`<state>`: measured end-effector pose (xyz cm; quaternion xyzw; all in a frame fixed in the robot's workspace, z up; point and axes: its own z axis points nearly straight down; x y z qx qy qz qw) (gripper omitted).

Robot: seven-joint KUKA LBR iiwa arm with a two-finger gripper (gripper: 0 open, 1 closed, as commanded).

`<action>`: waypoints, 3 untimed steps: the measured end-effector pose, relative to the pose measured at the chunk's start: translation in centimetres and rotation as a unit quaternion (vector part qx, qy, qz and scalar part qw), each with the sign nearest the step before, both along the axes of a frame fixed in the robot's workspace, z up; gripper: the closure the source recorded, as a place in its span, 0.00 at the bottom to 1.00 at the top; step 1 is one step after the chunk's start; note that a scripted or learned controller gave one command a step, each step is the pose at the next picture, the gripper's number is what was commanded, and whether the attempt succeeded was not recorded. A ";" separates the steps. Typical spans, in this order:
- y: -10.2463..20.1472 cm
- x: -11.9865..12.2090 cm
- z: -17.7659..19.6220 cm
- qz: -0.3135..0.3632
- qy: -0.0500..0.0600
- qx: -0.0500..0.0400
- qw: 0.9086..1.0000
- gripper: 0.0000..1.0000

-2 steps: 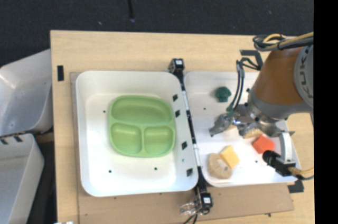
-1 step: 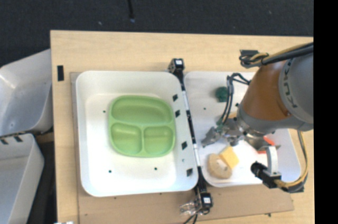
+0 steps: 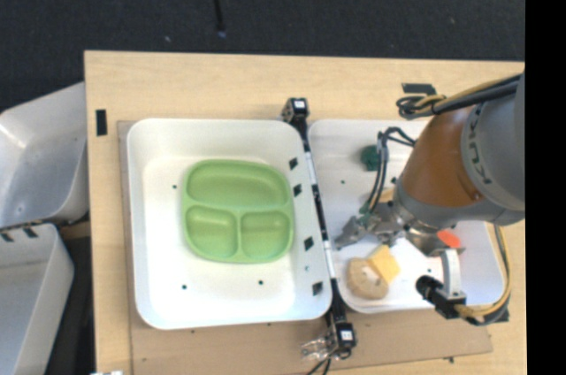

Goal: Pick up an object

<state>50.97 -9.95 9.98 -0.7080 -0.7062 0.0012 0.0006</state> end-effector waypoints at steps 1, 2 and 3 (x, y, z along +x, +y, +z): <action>-0.1 0.1 1.1 -0.004 -0.002 0.001 1.000 1.00; 0.2 -0.1 5.5 0.000 -0.004 0.000 1.000 1.00; 0.7 -0.1 11.7 0.003 -0.005 0.000 1.000 1.00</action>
